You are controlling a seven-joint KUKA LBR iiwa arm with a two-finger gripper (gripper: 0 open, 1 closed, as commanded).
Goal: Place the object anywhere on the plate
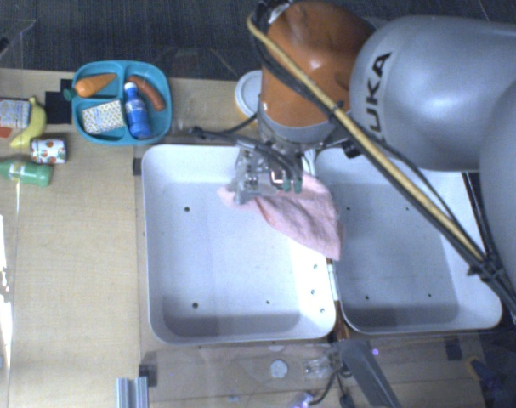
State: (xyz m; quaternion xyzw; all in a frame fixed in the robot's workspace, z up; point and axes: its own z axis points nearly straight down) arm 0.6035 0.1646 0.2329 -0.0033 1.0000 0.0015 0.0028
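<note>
Surface: two white bins [181, 313] | my claw [266, 181] over left bin's far edge | pinching pink cloth [304, 215], draped toward the divider

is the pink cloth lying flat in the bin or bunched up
Bunched at one end, not flat: the pink cloth is gathered under the gripper and drapes down over the divide between the left bin and the right one.

Legible text: the brand lettering "KUKA", in dark capitals, runs along the grey housing of the arm [428, 83] beside its orange band. Printing on the small carton [4, 114] and can [48, 150] at left is too small to read.
</note>
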